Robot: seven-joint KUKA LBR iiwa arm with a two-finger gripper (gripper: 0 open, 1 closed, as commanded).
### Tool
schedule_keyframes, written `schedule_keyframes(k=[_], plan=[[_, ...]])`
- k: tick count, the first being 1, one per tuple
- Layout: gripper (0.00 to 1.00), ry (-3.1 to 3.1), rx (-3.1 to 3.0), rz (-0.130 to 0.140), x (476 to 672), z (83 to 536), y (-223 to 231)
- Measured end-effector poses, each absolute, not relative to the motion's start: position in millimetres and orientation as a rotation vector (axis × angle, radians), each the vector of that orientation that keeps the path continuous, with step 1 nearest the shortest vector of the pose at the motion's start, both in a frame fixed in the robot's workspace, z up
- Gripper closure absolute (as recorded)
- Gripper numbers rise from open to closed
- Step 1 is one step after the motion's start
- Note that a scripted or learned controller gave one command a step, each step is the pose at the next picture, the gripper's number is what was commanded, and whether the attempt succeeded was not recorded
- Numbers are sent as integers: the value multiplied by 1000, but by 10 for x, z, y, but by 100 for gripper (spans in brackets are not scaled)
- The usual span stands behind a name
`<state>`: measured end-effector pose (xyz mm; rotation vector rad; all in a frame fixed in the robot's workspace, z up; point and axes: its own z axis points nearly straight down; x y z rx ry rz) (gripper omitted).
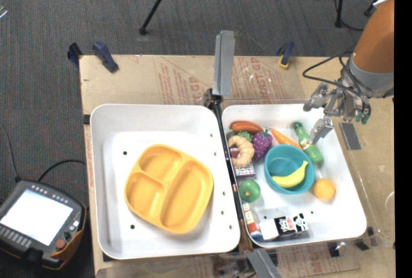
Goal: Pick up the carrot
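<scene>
From my station I see the arm [376, 38] reaching in at the upper right, its gripper [320, 132] hanging over the right bin [351, 170], near that bin's far right part. One pale finger [320, 131] points down toward the green vegetable [309, 145]; I cannot tell how far the fingers are parted, and I see nothing held between them.

The carrot [283, 138] lies in the right bin, slanted, just beyond the rim of the blue bowl [278, 168] and just left of the green vegetable. It sits a little left of the gripper, apart from it.

Around it: a banana [290, 176] inside the blue bowl; purple grapes [262, 143] touching the bowl's left side; a sausage [246, 127] near the far wall; a pretzel-like pastry [241, 149] by the left wall; a green round fruit [250, 190] below that; an orange [324, 189] right of the bowl; a black and white carton [290, 226] at the near edge.

The left bin [106, 141] holds a yellow divided plate [169, 187]. Both bins sit on the desk [154, 80], clamps along its far edge. A pendant [38, 222] lies on the floor at lower left.
</scene>
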<state>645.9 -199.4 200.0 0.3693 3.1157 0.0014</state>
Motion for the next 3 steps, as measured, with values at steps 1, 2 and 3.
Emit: schedule_keyframes(k=[1, 2, 3], plan=[[0, 2981, 995, 2, 6331, 866, -1681], [0, 3021, 826, -20, 6106, 911, -1083], [0, 3020, 853, -1, 6191, 1105, -1674]])
